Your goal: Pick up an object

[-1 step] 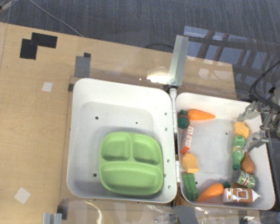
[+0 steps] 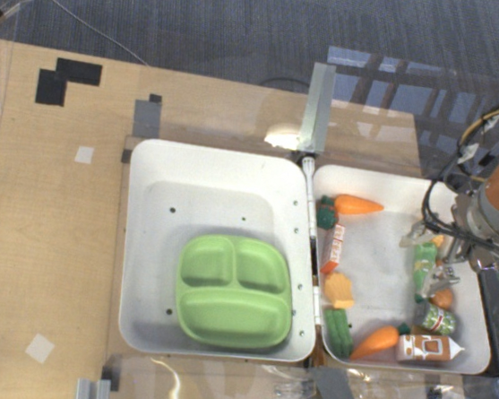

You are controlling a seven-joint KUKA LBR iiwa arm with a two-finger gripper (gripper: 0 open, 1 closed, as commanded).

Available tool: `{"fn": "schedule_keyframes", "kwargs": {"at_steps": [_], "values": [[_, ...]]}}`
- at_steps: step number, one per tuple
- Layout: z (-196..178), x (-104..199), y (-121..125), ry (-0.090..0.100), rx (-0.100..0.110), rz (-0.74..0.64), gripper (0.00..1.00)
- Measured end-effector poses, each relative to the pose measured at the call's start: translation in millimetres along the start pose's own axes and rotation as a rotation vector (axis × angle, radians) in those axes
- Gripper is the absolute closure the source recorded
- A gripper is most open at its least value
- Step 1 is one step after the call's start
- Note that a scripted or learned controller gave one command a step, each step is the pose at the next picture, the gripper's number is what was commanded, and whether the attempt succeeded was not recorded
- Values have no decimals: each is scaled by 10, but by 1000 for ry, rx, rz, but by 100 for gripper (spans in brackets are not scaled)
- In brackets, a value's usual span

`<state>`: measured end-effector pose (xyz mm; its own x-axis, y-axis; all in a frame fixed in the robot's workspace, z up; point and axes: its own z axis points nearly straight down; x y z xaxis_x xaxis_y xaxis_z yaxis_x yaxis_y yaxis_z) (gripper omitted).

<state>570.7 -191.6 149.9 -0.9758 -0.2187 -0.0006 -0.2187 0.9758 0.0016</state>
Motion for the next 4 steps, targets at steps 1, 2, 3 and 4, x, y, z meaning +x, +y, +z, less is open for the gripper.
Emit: {"fn": "schedule_keyframes", "kwargs": {"at_steps": [1,2,3,4], "values": [[599,-329,-220,-15,8,40,0],[456,-375,-207,-27,12,32,100],[462,-374,-204,-26,12,31,0],[612,-170,-170,-12,6,41,0]]}}
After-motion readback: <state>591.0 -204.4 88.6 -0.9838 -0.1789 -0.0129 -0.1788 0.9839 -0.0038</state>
